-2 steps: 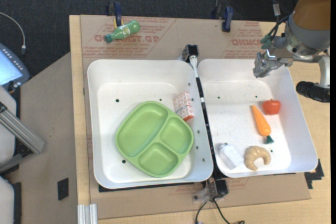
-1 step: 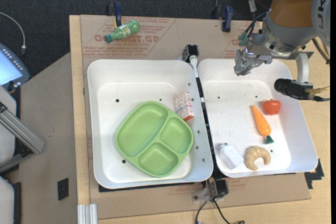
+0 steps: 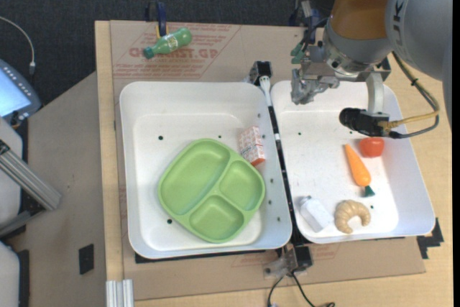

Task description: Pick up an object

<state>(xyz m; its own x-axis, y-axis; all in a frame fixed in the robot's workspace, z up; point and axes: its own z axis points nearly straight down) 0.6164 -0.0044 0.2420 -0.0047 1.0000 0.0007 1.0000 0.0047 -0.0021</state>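
- The toy carrot [image 3: 357,167] lies in the right bin [image 3: 419,183], about midway along its right side, nearer the right edge than the left.
- The claw [image 3: 309,88] hangs over that bin's far left corner, so the carrot sits well apart from it, toward the near right.
- I cannot tell whether the claw is apart or together; nothing shows clamped in it.
- The carrot's long axis runs from far edge to near edge, leaning slightly right; its green top points at the near edge.
- Its orange end is just beside 1 red tomato [image 3: 371,147].
- Also in the right bin: 1 croissant [image 3: 352,215] and 1 small white object [image 3: 314,212], side by side along the near edge.
- The left bin [image 3: 130,154] holds 1 green plate [image 3: 212,189] with 3 compartments and 1 small carton [image 3: 251,145] at the plate's far right rim.
- 1 green bottle [image 3: 167,43] lies on its side on the bench beyond the left bin's far edge.
- 2 bins in all.
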